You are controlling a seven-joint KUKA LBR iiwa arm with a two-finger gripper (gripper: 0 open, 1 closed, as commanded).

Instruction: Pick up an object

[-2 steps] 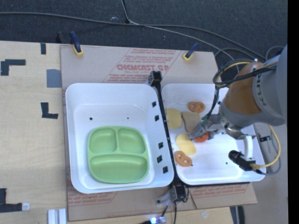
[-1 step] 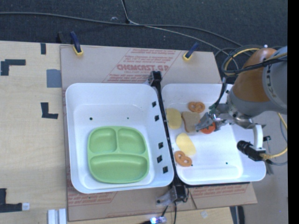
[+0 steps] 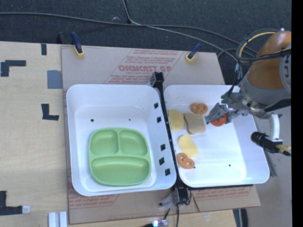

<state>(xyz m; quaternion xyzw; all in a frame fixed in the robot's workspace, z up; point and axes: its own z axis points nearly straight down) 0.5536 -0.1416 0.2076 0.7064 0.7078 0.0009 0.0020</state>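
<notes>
Counting two pretzels (image 3: 199, 108), two yellow pieces (image 3: 188, 146), one bread slice (image 3: 194, 123)

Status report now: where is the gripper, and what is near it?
Gripper low in right bin, at red-orange piece. Grasp not confirmed. Brown slice and pretzel close beside.

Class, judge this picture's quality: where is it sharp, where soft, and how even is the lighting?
Camera view: lighting is even and diffuse, with soft shadows inside the two shallow white bins; the green divided plastic plate is crisp with mild sheen; the grey two-finger gripper and the small red-orange object beside it look slightly soft; the upper dark floor is dim.
</notes>
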